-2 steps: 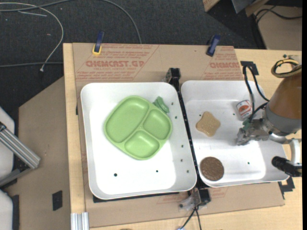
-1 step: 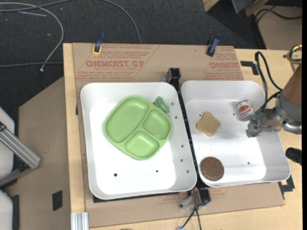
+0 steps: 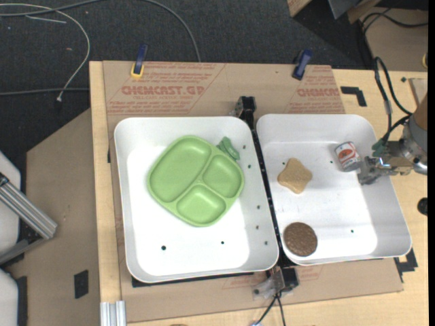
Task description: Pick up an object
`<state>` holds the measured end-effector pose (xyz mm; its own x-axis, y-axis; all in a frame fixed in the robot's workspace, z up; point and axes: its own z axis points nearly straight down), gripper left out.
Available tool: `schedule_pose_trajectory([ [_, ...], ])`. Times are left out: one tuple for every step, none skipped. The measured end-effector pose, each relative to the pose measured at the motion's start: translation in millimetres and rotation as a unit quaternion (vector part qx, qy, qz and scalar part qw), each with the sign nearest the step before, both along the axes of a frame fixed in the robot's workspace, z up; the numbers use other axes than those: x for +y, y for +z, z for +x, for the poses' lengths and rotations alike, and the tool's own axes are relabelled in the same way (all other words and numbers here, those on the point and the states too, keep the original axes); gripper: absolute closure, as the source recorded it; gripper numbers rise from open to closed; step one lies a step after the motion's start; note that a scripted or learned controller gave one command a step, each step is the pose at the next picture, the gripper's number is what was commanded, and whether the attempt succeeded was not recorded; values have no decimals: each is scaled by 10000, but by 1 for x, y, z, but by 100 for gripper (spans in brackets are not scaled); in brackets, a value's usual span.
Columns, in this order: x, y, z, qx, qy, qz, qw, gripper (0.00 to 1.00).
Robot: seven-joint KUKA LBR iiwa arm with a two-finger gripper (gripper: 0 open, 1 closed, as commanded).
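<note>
In the right bin (image 3: pixel 380 243) lie three things: a tan bread-shaped piece (image 3: pixel 294 175) near the middle, a round brown patty (image 3: pixel 300 239) at the front left corner, and a small red and white can (image 3: pixel 346 155) on its side near the right wall. My gripper (image 3: pixel 369 171) reaches in over that right wall, just right of the can and slightly nearer the front. It looks close to the can, and whether they touch is unclear. The left bin (image 3: pixel 143 250) bears a green divided plate (image 3: pixel 196 180) with a small dark green item (image 3: pixel 229 148) at its upper right edge.
Both bins rest on a cardboard sheet (image 3: pixel 170 87) clamped at the back by two blue clips (image 3: pixel 140 60). A black bracket (image 3: pixel 246 106) sits between the bins at the back. Cables run along the right side (image 3: pixel 387 94) near the arm.
</note>
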<state>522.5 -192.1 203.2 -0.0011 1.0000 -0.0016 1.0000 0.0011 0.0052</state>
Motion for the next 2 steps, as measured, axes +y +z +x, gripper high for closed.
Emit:
schedule_pose_trajectory([
  [0,42,1,-3,3,-3,10000,100],
  [47,32,2,38,19,23,10000,100],
])
